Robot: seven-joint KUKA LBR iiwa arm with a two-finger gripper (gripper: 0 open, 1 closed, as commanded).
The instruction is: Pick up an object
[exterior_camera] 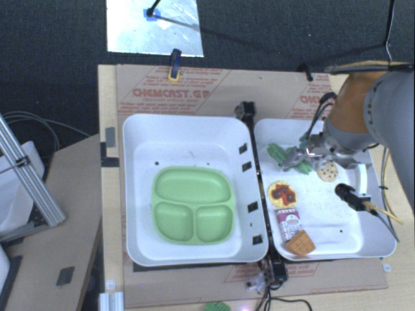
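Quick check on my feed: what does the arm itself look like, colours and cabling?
The arm is smooth rounded grey, with an orange band above the wrist. Thin dark cables loop beside that band. The gripper is a small metallic grey assembly.

My bench (194,86), board-topped, fills the middle of the frame. Directly on it sit two white bins: the left bin (139,193) and the right bin (363,222), side by side.

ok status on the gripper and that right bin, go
Gripper low in right bin, over green toy. Nothing visibly held. Cookie close beside it; pizza slice, red packet and waffle nearer the front.
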